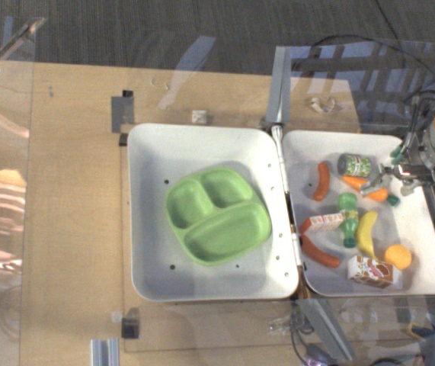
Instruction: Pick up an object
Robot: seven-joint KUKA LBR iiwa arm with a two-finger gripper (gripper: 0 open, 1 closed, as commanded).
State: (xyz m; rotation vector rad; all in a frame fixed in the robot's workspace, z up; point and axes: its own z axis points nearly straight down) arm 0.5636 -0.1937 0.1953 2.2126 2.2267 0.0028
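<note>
Starting nearest: juice carton [372,271], orange ball [399,257], banana [366,233] lie in right bin [423,284]. Hand [391,175], at 3 o'clock, hovers by carrot [377,195]; grip state cannot tell. Nothing lifted; pick likely pending. Green can [355,164] farthest.

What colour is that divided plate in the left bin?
Light green divided plastic plate, seen clearly in the camera view.

We see a bench [65,204] of pale wood-look board with a smooth, faintly shiny face. Both white bins [202,139] look like matt moulded plastic. The green divided plate [217,216] is smooth plastic with a soft sheen. The banana [366,233], sausages [321,181] and orange [398,257] look like glossy toy plastic, and the small carton [370,271] like printed paper. The floor [164,14] is dark, rough carpet.
</note>
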